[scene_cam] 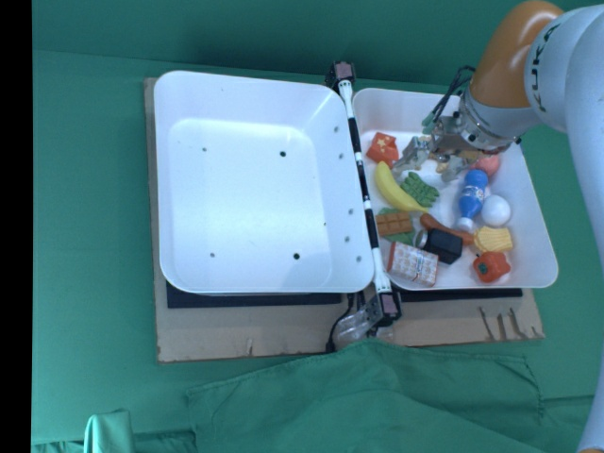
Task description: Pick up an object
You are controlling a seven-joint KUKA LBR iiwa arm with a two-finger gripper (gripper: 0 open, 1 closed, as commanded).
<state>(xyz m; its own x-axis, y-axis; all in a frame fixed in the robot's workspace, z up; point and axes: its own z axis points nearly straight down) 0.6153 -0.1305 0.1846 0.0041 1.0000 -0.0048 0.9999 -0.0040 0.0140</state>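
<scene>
Hovering over the right bin (538, 253) beside the banana (393, 189): end effector (422, 156), grip state indeterminable

A yellow banana (394, 189), a blue-and-white bottle (470, 199), a white ball (495, 210) and a red pepper (491, 267) sit in a white bin (534, 253) on a green-draped surface (94, 206), beneath a grey arm (566, 59) banded in orange.

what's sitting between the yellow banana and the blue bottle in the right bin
In the camera view, a green ridged toy vegetable lies between the yellow banana and the blue bottle.
</scene>
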